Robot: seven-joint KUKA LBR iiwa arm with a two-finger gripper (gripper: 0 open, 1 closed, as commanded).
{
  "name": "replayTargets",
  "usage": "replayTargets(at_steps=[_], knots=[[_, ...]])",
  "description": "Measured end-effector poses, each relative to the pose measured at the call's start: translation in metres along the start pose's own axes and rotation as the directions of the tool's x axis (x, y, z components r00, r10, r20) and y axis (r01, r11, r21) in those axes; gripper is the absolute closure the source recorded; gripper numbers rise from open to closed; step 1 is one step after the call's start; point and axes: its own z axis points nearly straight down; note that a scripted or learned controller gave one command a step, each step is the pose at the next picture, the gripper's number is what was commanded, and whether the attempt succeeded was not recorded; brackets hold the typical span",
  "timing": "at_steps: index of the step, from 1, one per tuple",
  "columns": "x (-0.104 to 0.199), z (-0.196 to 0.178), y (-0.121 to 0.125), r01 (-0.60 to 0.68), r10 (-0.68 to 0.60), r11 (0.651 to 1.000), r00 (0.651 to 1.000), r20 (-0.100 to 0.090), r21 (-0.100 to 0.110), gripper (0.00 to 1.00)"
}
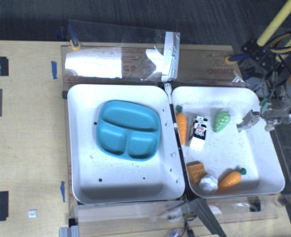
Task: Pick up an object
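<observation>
bench (22, 147) bearing bins | tray (128, 129) lying in left bin (81, 177) | gripper (256, 118) hanging over right bin (269, 181), grip unclear

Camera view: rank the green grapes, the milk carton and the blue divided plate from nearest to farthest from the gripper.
1. Green grapes: in the right bin, just left of the gripper at that bin's right edge.
2. Milk carton: right bin, farther left, beside the upright carrot.
3. Blue divided plate: in the left bin, across the divider.
</observation>
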Motion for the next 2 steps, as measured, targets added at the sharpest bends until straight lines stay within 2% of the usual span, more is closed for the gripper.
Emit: replayTargets(at_steps=[1,2], knots=[[0.036,0.098,0.049,0.067,-0.067,0.998,0.998,0.001,-0.002,0.00],[0.021,0.128,0.092,0.257,-0.257,0.966,0.966,0.004,-0.006,0.00]])
